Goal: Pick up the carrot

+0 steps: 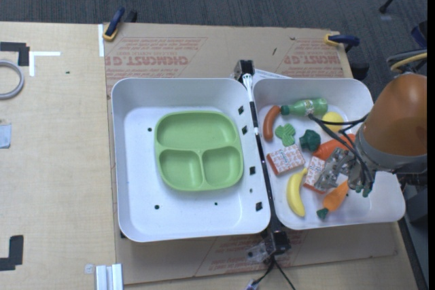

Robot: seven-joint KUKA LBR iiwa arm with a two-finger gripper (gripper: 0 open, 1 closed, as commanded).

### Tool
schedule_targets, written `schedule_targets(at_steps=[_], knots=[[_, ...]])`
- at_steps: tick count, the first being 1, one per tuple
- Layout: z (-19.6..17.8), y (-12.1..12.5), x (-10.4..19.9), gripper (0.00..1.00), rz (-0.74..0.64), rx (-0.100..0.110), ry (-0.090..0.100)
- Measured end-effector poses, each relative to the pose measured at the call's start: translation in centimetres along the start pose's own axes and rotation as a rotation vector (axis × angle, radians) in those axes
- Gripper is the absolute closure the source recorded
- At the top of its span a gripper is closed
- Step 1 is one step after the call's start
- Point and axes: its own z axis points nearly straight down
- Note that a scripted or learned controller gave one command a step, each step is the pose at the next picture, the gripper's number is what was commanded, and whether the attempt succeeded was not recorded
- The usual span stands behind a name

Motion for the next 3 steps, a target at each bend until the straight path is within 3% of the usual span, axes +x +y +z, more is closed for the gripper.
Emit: schedule_targets(at_steps=[1, 2, 3], knots=[[1.2, -2.3, -0.6, 1.00, -0.486, -0.004, 0.017], [-5.9, 0.6, -0.9, 1.00, -0.428, -0.001, 0.028], [-5.9, 0.6, -0.9, 0.00, -0.428, -0.001, 0.028]])
